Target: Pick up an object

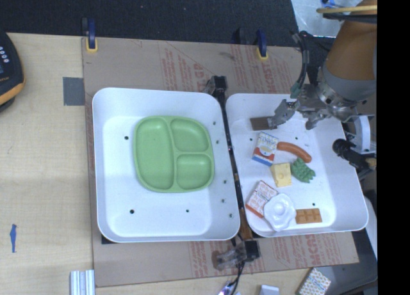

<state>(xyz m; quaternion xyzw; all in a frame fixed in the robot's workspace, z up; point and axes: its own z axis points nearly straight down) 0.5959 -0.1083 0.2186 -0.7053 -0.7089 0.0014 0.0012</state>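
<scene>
While the gripper [296,116] hangs over the back of the right bin [339,207], its two fingers are spread apart and pinch nothing. Just below it lie a small carton [264,147] and a sausage [295,151]. Farther toward the front are a cheese cube [281,174], a green toy [302,172] and a white cup [279,212]. Well to its left, a green plate [173,153] sits in the left bin [112,178].
</scene>
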